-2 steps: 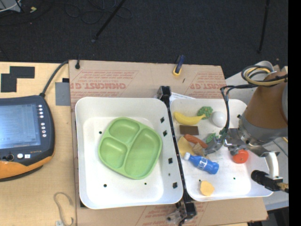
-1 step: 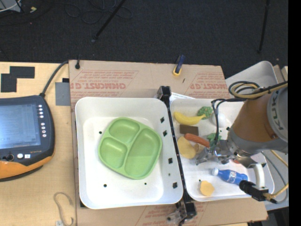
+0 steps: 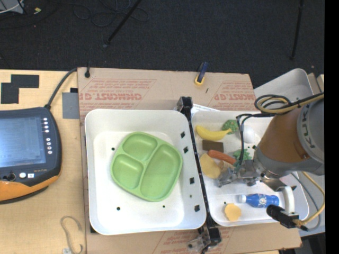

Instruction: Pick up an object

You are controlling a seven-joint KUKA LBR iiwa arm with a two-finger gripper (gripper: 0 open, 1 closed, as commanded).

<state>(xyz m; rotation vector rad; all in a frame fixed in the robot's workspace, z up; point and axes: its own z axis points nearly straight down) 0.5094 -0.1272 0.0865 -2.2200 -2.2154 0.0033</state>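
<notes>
Down in the right bin [image 3: 212, 217], low among crowded toy food, sits the gripper [image 3: 233, 177], just beside a yellow fruit [image 3: 210, 168] and a carrot [image 3: 220, 156]. Open or closed: cannot tell, too dark and tangled from this angle; nothing seen held.

Likely targets all in that bin: fruit, carrot, a brown block [image 3: 212, 145] and a banana [image 3: 212, 133] packed close toward the divider; a blue bottle [image 3: 259, 199] and an orange slice [image 3: 232, 211] nearer the front wall.

Probable troubles: closing on two pieces at once, or nudging the round fruit aside and coming up with nothing; smooth plastic likely to slip from a shallow pinch. Also risky: scraping the bin floor or jamming against the divider.

Around: left bin [image 3: 100, 142] with a green plate [image 3: 146, 165], well apart. Black cable [image 3: 242, 136] looping over the right bin near a broccoli piece [image 3: 230, 125], a possible snag on lifting. On the tabletop [image 3: 32, 216], a control tablet [image 3: 24, 147], out of the way.
</notes>
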